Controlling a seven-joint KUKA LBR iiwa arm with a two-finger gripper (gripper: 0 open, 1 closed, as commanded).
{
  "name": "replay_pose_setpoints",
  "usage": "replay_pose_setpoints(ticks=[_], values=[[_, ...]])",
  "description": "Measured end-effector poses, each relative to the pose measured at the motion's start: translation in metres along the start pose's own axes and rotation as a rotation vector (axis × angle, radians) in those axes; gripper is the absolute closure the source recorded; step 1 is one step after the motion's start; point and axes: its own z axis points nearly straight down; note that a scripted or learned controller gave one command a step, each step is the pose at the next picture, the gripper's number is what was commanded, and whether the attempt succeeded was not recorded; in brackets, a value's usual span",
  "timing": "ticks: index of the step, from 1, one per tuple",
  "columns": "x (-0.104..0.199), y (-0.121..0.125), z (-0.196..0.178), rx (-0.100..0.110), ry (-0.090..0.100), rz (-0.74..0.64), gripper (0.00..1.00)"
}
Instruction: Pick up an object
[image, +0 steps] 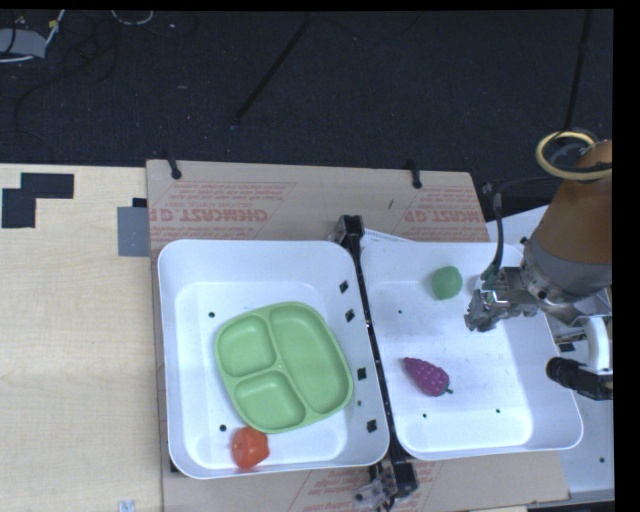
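Note:
In the right bin lie a small green ball-like object near the back and a purple grape-bunch toy toward the middle front. My gripper hangs over the right bin's right side, to the right of the green object and a little in front of it, apart from it. Nothing shows between its fingers, and their spread is too small and dark to read. The left bin holds a green three-compartment plate and a red-orange object at its front edge.
The two white bins sit side by side on a cardboard sheet on a light wooden bench. A black divider runs between the bins. The arm's grey and orange body stands over the right bin's right rim.

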Motion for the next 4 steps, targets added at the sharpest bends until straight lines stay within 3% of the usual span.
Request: replay_pose_setpoints(ticks=[1,3,4], values=[[-0.001,0.000,-0.018,0.002,0.001,-0.005,1.00],[0.110,0.020,-0.001,0.007,0.003,-0.013,1.00],[0.161,0.031,-0.014,0.004,0.003,-0.013,1.00]])
